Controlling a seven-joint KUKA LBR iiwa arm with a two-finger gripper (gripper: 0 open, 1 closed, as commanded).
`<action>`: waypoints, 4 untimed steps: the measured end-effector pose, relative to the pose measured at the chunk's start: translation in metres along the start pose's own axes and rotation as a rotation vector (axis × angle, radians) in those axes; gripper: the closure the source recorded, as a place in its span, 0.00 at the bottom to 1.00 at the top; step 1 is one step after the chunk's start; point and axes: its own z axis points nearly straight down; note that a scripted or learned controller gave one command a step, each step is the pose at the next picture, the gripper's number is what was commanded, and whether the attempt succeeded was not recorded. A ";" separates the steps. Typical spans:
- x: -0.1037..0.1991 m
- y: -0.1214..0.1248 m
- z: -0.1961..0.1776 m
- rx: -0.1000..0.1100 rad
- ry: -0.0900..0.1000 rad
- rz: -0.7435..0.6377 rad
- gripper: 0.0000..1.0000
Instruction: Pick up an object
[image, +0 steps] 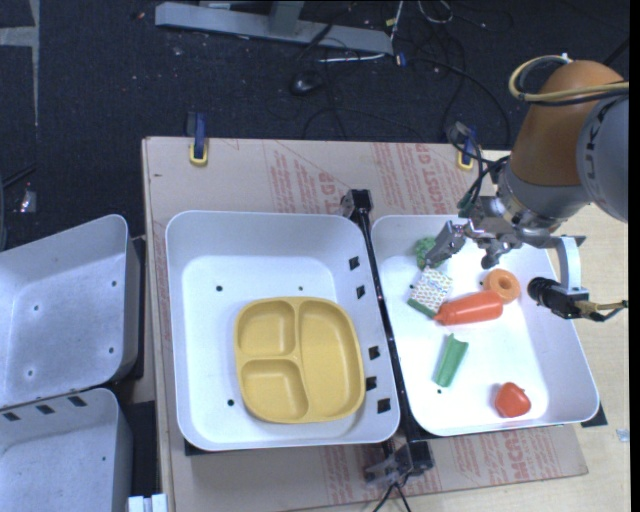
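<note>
My gripper hangs over the far part of the right bin, open, with nothing between its fingers. Just below it lie an orange ring and a long red-orange vegetable. A white packet with a green dotted pattern lies to the gripper's lower left, and a small dark green piece sits by the left finger. Nearer the front of the bin are a green cucumber-like stick and a small red fruit.
A yellow divided plate fills the middle of the left bin. A black divider runs between the two bins. Spare white bin parts lie at the far left, beside the bench.
</note>
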 end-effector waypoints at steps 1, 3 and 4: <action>0.000 0.003 -0.008 -0.014 -0.002 -0.002 0.00; 0.005 0.019 0.104 -0.015 -0.003 -0.003 0.00; 0.005 0.022 0.106 -0.021 -0.005 -0.002 0.00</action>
